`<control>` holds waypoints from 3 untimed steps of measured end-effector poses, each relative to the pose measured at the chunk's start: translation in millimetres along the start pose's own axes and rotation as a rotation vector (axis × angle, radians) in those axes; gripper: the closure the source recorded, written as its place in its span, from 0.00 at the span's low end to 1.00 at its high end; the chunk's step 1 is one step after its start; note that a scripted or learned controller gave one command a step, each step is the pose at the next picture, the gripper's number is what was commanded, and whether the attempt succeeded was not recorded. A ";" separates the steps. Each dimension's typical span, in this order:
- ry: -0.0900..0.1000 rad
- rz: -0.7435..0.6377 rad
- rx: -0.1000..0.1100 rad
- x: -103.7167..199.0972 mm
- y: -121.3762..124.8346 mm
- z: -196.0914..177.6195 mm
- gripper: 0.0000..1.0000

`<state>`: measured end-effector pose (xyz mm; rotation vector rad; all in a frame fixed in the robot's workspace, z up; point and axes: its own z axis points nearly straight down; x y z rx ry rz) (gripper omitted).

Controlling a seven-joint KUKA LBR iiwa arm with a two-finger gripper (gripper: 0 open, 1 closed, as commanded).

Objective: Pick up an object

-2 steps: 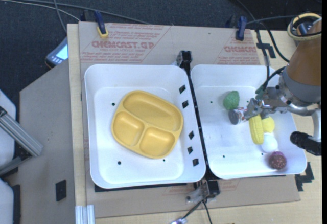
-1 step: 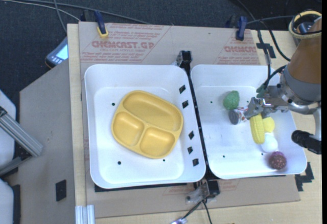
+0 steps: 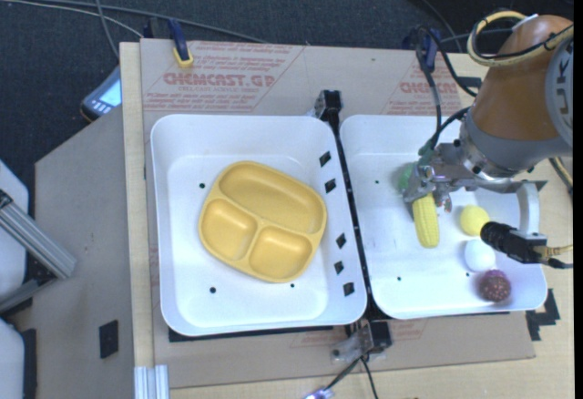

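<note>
Where the hand (image 3: 435,190) hovers, corn (image 3: 425,221) lies mid-bin.

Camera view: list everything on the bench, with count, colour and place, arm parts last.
bins: two, white, side by side on the bench
divided plate: one, yellow, in the left-hand bin
corn cob: one, yellow with a green end, right-hand bin, under the gripper
lemon: one, yellow, beside the corn
egg: one, white, below the lemon
ball: one, dark red, near corner
arm: one, grey and orange
gripper: one, over the corn
</note>
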<state>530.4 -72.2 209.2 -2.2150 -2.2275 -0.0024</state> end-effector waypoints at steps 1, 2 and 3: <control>0.000 0.000 -0.002 44.6 22.2 -10.9 1.00; 0.001 -0.001 0.000 98.6 37.8 -1.9 1.00; 0.001 0.000 0.000 148.9 45.4 -1.6 1.00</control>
